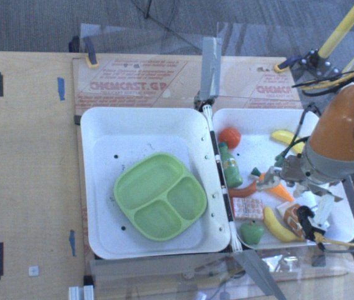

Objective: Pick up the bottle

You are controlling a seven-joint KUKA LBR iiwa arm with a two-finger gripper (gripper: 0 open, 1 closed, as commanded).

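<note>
The green bottle [230, 169] lies lengthwise against the left wall of the right bin [346, 233], just below a red tomato [229, 137]. The grey arm with its orange band [346, 133] comes in from the right over that bin. My gripper [271, 175] hangs low in the middle of the bin, about a hand's width right of the bottle and apart from it. It sits directly over an orange carrot [279, 190]. Nothing is visibly held.
The right bin is crowded: a yellow banana [283, 136] at the back, a red pepper [244, 191], a small printed box [249, 208], a green apple [251, 232] and another banana [277, 225] at the front. The left bin [102, 130] holds a green divided plate [160, 195].
</note>
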